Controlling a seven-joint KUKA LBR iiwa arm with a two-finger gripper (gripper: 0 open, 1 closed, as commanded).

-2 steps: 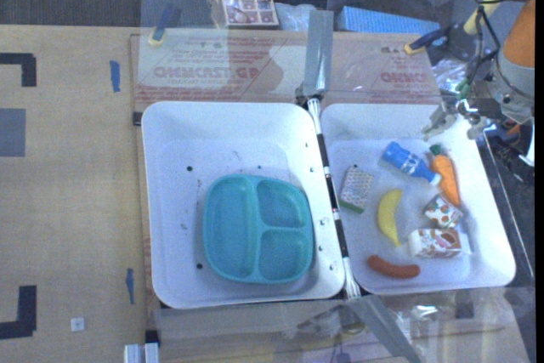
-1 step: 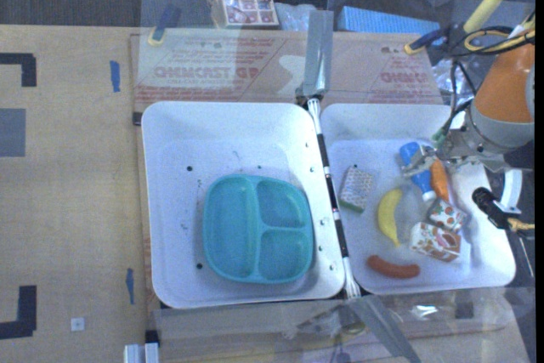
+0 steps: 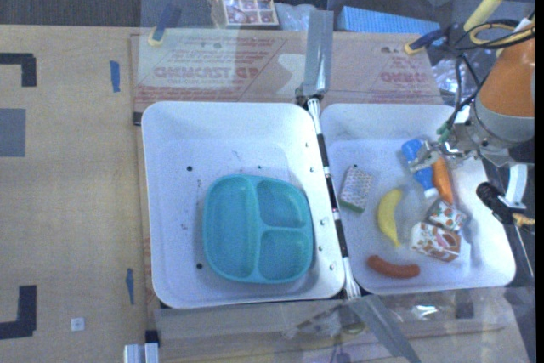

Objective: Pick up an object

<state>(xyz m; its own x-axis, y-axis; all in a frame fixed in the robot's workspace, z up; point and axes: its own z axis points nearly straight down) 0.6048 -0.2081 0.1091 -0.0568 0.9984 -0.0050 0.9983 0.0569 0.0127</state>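
A teal tray (image 3: 257, 229) with three parts is being kept in the left bin (image 3: 166, 132). In the right bin (image 3: 365, 127), small things are being kept close together: a speckled sponge (image 3: 357, 187), a yellow banana (image 3: 389, 217), a red sausage (image 3: 393, 268), a printed packet (image 3: 439, 235), an orange carrot (image 3: 443, 180) and a blue toy (image 3: 416, 155). The gripper (image 3: 450, 150) is being held low by the blue toy and the carrot's top end. Whether it is spread or pinched cannot be told. Nothing is seen being held. Because the things are being crowded, two could be caught at once, or the carrot could be pushed away and missed.
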